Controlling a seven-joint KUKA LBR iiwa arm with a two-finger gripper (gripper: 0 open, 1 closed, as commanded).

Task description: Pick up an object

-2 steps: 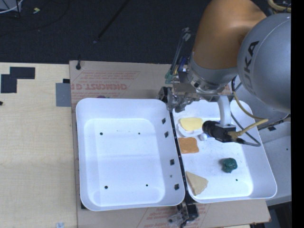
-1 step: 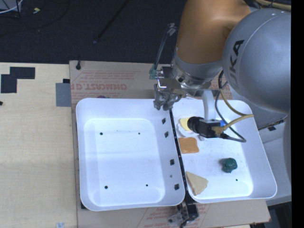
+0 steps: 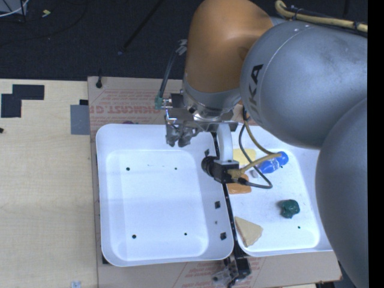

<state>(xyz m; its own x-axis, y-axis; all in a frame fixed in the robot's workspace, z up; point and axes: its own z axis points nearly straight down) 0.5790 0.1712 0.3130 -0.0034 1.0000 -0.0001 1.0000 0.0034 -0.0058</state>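
My gripper (image 3: 179, 137) hangs below the orange wrist band, over the back edge of the left bin (image 3: 114, 161). Nothing shows in its grasp. The right bin (image 3: 306, 236) holds the loose objects: a blue cylinder-like piece (image 3: 271, 162), a dark green lump (image 3: 290, 208), a tan wedge (image 3: 249, 230), an orange piece (image 3: 239, 189) near the divider, and a pale yellow piece (image 3: 242, 155) partly hidden by cables. All of these lie to the right of the gripper, apart from it.
The big grey arm covers the upper right and part of the right bin. A black fitting with cables (image 3: 217, 167) hangs over the rim between the bins. A cardboard sheet (image 3: 126, 101) lies under the bins, on the wooden bench (image 3: 42, 179).
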